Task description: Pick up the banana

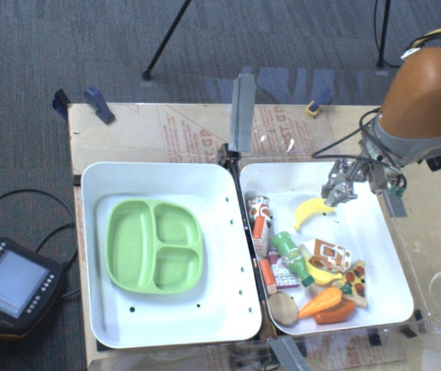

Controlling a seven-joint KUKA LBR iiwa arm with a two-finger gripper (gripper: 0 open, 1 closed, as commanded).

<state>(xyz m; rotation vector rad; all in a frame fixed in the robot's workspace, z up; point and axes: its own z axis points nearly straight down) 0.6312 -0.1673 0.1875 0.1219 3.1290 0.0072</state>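
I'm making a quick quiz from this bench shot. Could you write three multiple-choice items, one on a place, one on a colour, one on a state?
1. Which bin holds the banana?
A. the left bin
B. the right bin
C. neither

2. What colour is the divided plate?
A. green
B. red
C. blue

3. How does the banana stand to the hand?
A. lifted clear of the bin
B. lying on the bin floor beside the hand
C. set on the plate

Answers:
1 B, it lies in the right bin with the other toy foods.
2 A, the plate in the left bin is light green.
3 B, it rests on the white floor just left of the hand.
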